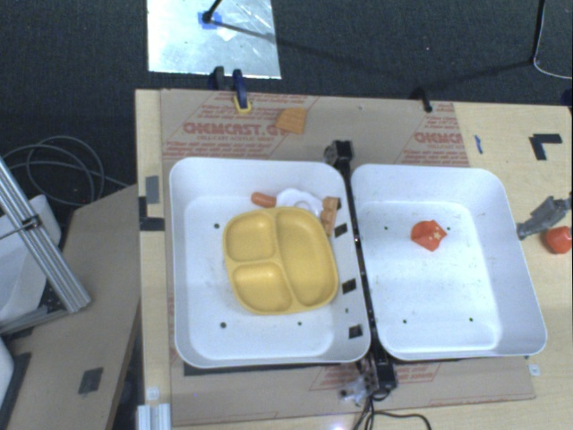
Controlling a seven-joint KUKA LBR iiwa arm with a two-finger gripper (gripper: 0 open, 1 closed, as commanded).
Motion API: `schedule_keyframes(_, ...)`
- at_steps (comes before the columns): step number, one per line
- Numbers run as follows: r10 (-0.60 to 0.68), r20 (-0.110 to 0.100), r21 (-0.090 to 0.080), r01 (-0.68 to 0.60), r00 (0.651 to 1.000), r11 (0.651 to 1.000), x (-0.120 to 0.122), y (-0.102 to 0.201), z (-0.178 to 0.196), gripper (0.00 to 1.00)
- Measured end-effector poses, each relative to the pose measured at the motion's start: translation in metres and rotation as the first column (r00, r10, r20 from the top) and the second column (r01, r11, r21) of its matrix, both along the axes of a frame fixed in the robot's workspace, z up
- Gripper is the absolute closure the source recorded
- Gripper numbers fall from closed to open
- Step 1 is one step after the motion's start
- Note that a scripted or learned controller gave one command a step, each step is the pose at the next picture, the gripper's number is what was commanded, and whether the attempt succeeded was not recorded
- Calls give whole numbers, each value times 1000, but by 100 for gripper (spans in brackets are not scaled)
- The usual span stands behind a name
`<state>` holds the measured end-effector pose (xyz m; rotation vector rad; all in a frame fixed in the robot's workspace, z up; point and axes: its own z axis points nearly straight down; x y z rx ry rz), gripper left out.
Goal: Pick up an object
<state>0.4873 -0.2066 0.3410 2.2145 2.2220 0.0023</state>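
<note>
I am aiming my claw (544,215), at three o'clock, squarely over the small red plastic lump (428,235); its state I cannot tell.

Your left bin (192,240) holds a divided tray (279,262), sausage (263,200) just behind it, your right bin (501,240) holds a small block (428,235)

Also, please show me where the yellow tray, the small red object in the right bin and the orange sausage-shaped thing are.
yellow divided tray (279,260), camera view, on the ridge between its compartments.
red object (428,235), camera view, on its middle.
orange sausage-shaped piece (263,200), camera view, on its middle, at the tray's far edge.
</note>
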Motion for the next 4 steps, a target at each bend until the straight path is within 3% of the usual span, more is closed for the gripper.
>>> schedule_keyframes(3,0,0,0,0,1000,1000,0,0,0,0)
schedule_keyframes(4,-1,-12,5,1,1000,1000,35,2,-231,0)
